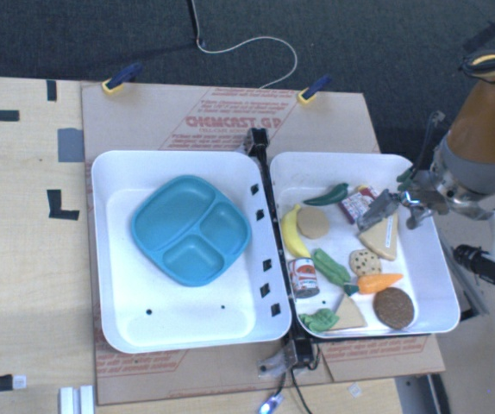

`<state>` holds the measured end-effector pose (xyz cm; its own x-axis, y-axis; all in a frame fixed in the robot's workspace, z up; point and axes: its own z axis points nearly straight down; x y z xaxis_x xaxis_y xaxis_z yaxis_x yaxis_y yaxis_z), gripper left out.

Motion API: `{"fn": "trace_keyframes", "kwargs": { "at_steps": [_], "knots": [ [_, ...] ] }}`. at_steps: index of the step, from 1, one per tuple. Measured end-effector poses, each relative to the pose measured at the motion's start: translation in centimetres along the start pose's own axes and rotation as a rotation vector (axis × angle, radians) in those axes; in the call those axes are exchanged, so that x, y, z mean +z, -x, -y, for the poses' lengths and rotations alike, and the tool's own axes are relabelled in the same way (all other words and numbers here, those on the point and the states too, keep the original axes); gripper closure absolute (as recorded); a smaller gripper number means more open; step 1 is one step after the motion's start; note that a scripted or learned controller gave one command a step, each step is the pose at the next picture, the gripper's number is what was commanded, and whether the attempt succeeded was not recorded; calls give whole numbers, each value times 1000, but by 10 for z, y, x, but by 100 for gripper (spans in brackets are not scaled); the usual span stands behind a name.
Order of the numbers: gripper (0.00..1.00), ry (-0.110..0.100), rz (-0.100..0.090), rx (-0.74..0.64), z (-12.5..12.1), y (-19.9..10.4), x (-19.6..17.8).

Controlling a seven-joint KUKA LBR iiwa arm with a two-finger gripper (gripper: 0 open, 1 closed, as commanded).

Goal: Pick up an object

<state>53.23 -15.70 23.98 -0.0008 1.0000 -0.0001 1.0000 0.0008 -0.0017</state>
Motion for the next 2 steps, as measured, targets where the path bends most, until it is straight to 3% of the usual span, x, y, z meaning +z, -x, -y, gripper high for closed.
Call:
{"fn": "trace_keyframes", "kwargs": {
  "at_steps": [1, 2],
  "knots": [
    [0, -2, -3, -4, 51, -60, -35],
    [100, -2, -1, -2, 49, -58, -43]
  ]
}}
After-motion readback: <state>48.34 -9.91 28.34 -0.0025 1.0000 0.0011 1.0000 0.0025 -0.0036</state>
